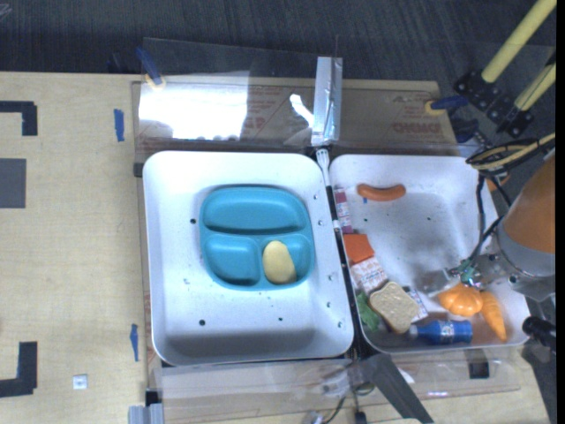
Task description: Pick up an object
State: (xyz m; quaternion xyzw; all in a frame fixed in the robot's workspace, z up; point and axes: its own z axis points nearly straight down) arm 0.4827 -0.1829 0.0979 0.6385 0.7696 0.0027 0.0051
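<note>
In the camera view, the end effector [465,276] is seen low in the right bin [415,177], just above the orange toy [462,301]; its opening cannot be told. A sausage [381,192] lies well apart, near the bin's far wall.

Glossy blue plastic tray [252,215], smooth white plastic bins [168,237], pale matt wood-grain bench [71,263]

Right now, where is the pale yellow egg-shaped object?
The pale yellow egg-shaped object lies in the lower-right compartment of the blue divided tray, inside the left white bin.
</note>
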